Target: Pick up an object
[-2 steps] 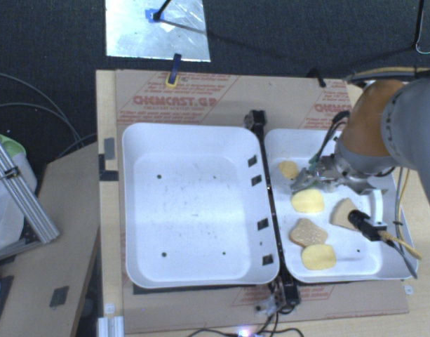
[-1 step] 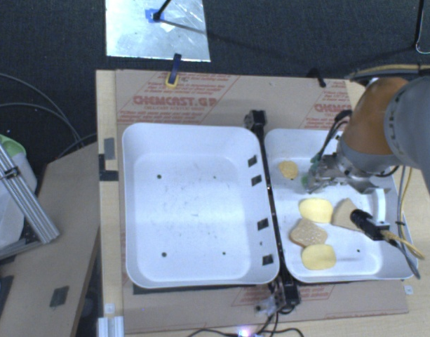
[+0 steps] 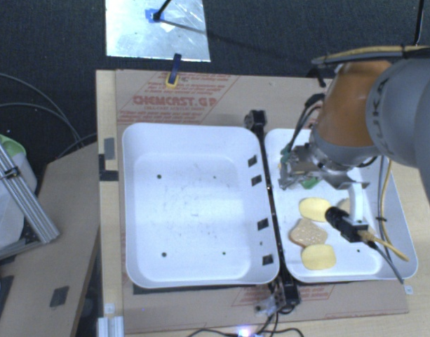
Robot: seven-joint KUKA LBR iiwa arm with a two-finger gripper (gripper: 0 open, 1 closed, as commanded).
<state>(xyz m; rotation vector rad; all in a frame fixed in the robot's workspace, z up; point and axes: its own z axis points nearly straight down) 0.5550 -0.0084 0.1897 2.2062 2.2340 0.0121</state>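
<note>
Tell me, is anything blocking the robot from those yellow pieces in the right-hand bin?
Nothing visible does. The jaws hang over the upper left of the right bin, and the three yellow pieces lie close by on its open floor. A small green thing lies right beside the jaws.

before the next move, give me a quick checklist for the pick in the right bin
1. Things to pick in the right bin: ok. A yellow oval piece, a tan piece and a yellow round piece lie in its near half.
2. Gripper over that bin: ok, close to its left wall.
3. Gripper above the yellow pieces: not ok. It sits farther back, by a small green thing.
4. Pieces lying apart: not ok. The tan piece looks to touch both yellow ones.
5. Something already held: cannot tell. The arm hides the underside.
</note>
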